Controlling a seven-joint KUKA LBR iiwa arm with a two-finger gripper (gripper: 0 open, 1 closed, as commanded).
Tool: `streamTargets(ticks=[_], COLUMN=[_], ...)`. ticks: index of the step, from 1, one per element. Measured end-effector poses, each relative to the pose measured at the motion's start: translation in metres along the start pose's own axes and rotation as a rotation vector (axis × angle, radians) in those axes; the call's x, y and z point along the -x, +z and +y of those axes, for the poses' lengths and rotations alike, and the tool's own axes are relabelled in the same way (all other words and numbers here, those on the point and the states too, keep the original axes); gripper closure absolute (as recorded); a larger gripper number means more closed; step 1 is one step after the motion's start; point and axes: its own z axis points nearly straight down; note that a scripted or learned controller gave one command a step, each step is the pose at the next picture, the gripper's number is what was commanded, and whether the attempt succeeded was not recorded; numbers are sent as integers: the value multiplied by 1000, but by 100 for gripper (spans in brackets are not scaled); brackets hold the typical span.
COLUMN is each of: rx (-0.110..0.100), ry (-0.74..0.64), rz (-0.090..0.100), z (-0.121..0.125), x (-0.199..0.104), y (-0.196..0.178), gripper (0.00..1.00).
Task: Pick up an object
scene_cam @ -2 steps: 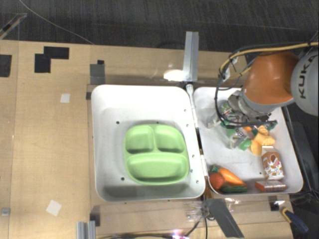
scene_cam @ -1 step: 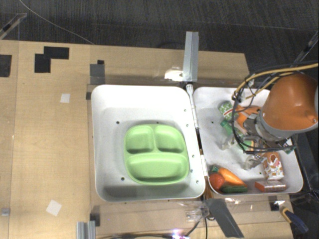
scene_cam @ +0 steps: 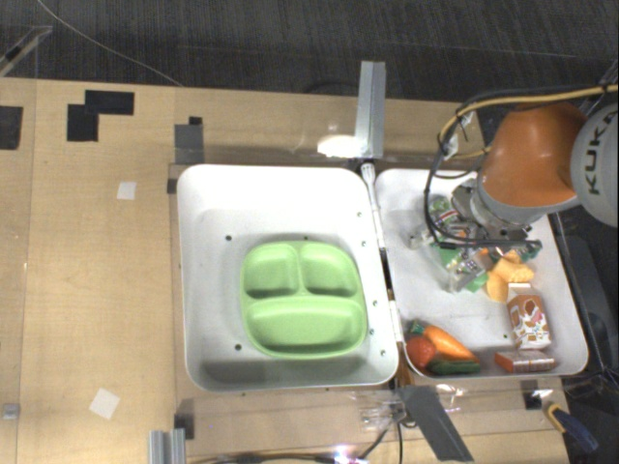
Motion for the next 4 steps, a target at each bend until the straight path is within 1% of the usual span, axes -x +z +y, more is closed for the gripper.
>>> streamTargets(ticks=[1,2,3,4], rx=[1,1,-2,1], ry=[185,296,146,239], rz=[0,2,1,1], z=[-2,10,9,-27], x=[67,28,-42,30], y=[1,1,-2,2], gripper=[0,0,0,0])
